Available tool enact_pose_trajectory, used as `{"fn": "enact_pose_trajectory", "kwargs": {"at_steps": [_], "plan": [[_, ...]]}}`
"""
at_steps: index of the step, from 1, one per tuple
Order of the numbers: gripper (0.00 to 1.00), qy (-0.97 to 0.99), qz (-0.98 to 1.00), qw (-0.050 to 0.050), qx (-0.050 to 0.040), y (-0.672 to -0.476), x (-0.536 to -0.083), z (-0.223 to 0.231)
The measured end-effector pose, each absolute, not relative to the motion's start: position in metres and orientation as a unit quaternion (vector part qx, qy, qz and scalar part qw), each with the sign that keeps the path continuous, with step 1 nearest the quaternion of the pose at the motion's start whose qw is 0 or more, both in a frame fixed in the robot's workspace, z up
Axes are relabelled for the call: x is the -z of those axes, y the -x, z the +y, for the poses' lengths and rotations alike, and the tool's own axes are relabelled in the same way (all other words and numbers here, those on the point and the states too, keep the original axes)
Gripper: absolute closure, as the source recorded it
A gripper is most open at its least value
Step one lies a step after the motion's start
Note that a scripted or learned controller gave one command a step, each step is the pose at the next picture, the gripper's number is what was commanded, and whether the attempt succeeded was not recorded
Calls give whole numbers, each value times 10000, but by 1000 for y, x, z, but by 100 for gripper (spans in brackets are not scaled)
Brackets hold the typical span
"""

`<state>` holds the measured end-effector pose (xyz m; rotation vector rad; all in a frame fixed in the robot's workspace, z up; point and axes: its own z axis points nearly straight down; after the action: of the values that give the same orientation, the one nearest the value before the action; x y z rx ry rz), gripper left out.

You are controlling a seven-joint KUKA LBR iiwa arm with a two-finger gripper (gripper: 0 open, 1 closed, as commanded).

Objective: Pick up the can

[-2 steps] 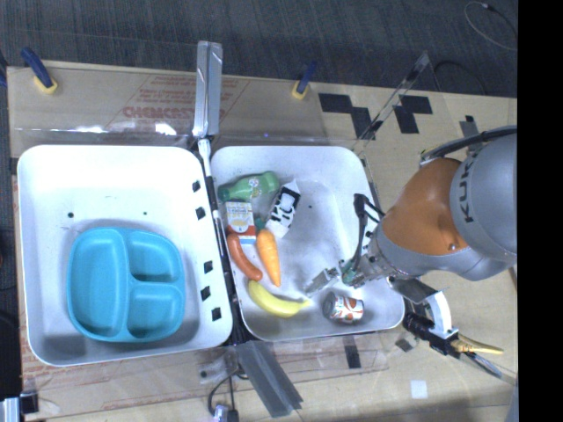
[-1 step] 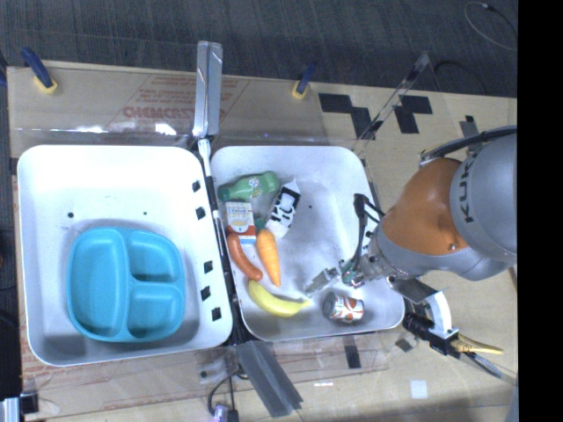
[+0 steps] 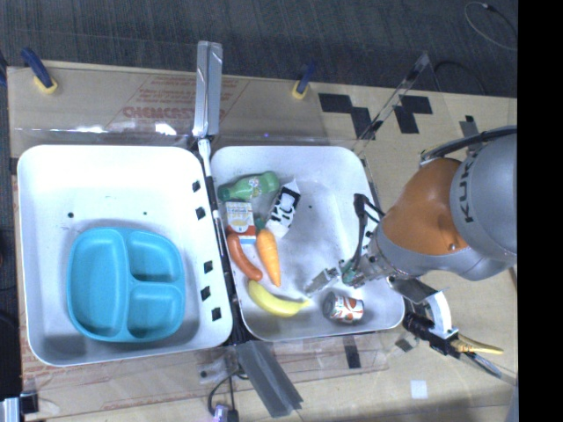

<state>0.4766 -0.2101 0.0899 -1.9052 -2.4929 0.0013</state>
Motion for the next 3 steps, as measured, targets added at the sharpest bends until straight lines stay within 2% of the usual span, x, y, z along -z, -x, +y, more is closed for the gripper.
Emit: {"fn": "enact_pose_trajectory", "kwargs": {"at_steps": [1, 2, 3], "plan": [[0, 6072, -7945, 20, -4, -477, -90, -210], [0, 4897, -8719, 5, -2, -478, -147, -210], [0, 4896, -8719, 15, -1, -477, -90, -205]]}}
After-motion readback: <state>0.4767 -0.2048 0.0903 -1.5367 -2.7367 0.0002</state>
